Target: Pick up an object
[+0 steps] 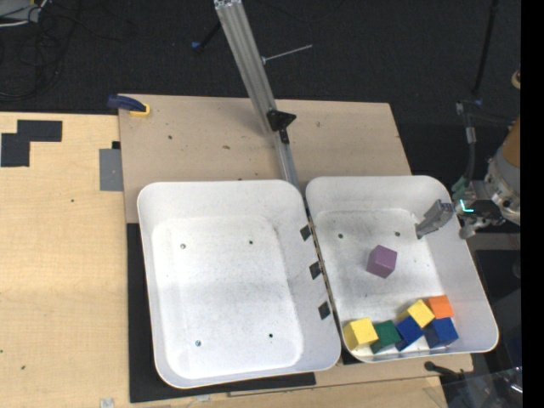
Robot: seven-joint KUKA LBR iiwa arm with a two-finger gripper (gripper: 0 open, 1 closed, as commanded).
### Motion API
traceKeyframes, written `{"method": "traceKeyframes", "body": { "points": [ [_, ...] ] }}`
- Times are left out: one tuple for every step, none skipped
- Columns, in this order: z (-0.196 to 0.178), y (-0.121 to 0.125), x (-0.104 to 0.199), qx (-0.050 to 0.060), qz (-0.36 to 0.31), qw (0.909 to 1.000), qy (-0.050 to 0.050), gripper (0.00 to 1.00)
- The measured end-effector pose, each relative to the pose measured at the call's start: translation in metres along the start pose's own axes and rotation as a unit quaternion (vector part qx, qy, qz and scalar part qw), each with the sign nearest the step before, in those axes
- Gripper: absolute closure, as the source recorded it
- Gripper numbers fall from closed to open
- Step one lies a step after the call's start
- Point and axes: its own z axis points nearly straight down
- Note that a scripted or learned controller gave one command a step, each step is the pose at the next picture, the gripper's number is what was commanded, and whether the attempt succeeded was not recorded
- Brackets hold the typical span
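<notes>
Clustered coloured cubes (408, 325) fill the right bin's (340, 195) near corner; a purple cube (382, 261) sits alone mid-bin. At the far right rim the gripper (435, 218) hovers, grasping nothing, its opening unclear. Approach stage: descent over a cube comes next.

One fixed camera looks down at a slant on both white bins (229, 195)

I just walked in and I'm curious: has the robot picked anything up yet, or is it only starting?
Nothing looks picked yet. The gripper hangs over the right bin's far edge, carrying nothing. The purple cube and the coloured blocks lie untouched, so reaching, grasping and lifting remain.
</notes>
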Motion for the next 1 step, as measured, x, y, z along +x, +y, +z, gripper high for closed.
{"method": "traceKeyframes", "body": {
  "points": [
    [-0.002,0.0007,-0.0003,-0.002,0.0,1.0,-0.001,0.0]
  ]
}}
